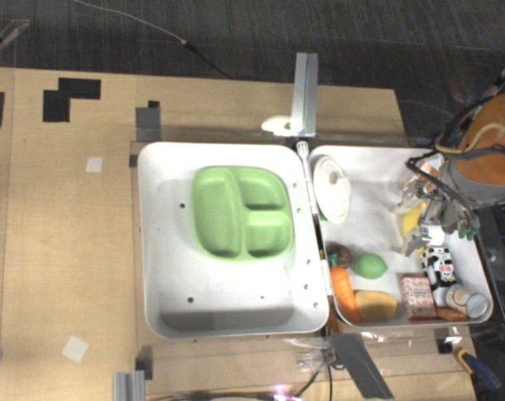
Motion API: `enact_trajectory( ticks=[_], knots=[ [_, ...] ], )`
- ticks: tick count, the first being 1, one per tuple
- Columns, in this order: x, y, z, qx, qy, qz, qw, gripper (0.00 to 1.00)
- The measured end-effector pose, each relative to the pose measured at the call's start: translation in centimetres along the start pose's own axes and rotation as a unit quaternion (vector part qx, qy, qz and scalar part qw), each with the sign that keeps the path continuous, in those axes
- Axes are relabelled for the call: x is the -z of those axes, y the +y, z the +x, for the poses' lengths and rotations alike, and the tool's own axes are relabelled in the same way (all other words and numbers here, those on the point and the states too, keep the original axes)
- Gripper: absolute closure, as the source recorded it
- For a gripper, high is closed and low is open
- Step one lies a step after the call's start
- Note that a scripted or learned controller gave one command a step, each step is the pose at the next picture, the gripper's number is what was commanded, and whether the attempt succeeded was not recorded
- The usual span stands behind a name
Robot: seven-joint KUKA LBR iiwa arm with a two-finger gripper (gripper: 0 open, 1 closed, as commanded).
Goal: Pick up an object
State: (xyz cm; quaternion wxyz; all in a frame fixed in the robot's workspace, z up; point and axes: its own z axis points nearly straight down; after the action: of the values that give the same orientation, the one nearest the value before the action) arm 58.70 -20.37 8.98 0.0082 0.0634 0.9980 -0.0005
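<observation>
1. My arm (486,153) entered from the right edge of the frame, orange band uppermost, and reached down into the right bin (377,161).
2. My gripper (423,215) sat over the right-centre of that bin, low among the objects. Whether my jaws were released or clenched I cannot tell, because cables and wrist hardware covered them.
3. A yellow object (411,221), possibly a banana, lay directly at the gripper. It looked to be the most likely target, but I could not confirm that it was held.
4. The other candidates crowded the lower part of the right bin: a green ball (370,266), a carrot (342,287) beside a tan bread-like item (376,305), a small printed box (416,296), and a black-and-white toy (440,266) near the lower right corner.
5. A white cup (331,188) rested against the bin's left wall, well apart from the gripper.
6. The left bin (160,249) carried a green divided tray (239,211) near its centre, probably parked there outside the picking zone.
7. Both bins stood side by side on the tabletop (60,249), which kept all objects within my reach.
8. In my judgement, the pick was not yet shown complete.
</observation>
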Motion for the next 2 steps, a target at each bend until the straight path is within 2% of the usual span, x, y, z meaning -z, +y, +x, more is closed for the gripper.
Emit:
enact_trajectory(
  ticks=[1,2],
  knots=[
    [1.57,0.2,-0.57,0.003,-0.009,0.001,1.0,1.0],
    [1.54,0.2,-0.55,0.003,-0.009,0.001,1.0,0.0]
  ],
)
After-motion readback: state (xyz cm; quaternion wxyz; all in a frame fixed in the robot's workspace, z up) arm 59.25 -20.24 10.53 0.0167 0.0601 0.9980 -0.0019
